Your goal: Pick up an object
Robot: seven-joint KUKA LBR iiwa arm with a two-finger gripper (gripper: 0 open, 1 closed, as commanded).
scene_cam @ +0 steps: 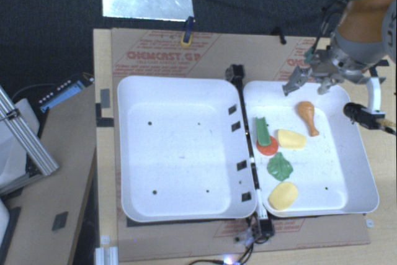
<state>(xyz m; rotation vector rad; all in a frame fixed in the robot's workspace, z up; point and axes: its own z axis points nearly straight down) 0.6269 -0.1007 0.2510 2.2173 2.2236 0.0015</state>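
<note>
The toy chicken leg [306, 116] lies near the back of the right bin [356, 180], just beside a yellow piece [291, 139]. The hand [308, 85] hangs above it, fingers spread, holding nothing. This looks like the approach; next it must drop straight down and close.

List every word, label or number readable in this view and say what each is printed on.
"CHEMCAST GP", red print on the brown board behind the left bin; the letters are soft, so this reading is tentative.
More red print on the same board by the right bin's far corner and along the near edge: too blurred to read.
The toy food items carry no text.
</note>
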